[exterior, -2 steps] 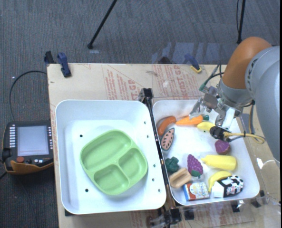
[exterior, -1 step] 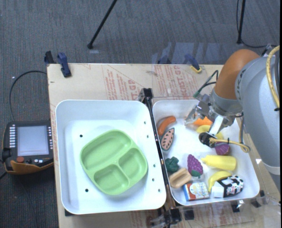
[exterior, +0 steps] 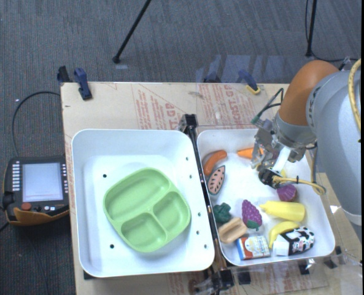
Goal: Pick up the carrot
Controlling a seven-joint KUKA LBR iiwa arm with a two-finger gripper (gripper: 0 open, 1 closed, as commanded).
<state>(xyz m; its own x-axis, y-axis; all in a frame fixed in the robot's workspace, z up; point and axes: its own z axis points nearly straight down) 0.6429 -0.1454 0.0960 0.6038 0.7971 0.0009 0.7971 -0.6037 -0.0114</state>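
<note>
My end effector (exterior: 266,160) hangs over the far part of the right bin (exterior: 326,223), reached in from the right side of the desk (exterior: 139,106). Whether it is open or closed I cannot tell; nothing shows gripped in it.

The carrot (exterior: 245,153) lies on the floor of the right bin near its far edge, just beside my end effector on its left, its orange tip peeking out past my wrist hardware. I cannot tell whether I touch it.

Further left in the same bin, near the divider side, sit an orange sausage-shaped piece (exterior: 213,161) and a watermelon slice (exterior: 216,179). Toward the near edge lie a green broccoli (exterior: 221,212), purple grapes (exterior: 250,214), a bread roll (exterior: 232,229), a yellow corn cob (exterior: 284,211), a banana (exterior: 282,231), a small carton (exterior: 253,247) and a black-and-white milk carton (exterior: 294,241). A purple item (exterior: 286,193) rests just near-side of my end effector.

The left bin (exterior: 86,165) holds a green divided plate (exterior: 146,209) in its middle.
</note>
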